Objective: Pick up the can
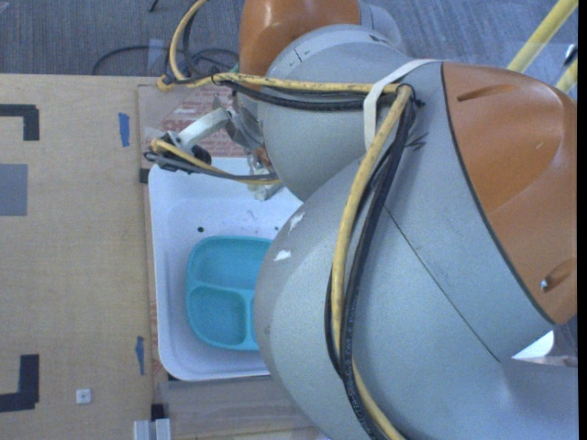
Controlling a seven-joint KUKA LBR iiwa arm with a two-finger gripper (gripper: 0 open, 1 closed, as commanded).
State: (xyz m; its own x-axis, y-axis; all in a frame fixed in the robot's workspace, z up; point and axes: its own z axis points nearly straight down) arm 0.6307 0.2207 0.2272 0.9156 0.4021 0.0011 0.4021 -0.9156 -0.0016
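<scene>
The grey, orange-banded arm [413,246] covered most of the shallow white plastic bin [174,246]; a turquoise divided plastic tray [220,291] lay inside. The can's location and pickup progress could not be judged.

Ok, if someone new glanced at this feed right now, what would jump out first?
The arm itself: its grey bulk with orange bands takes up the right and centre of the view, yellow and black cables running along it. Left of it, a turquoise divided tray lies in a white bin, partly hidden by the arm. The can cannot be made out.
</scene>
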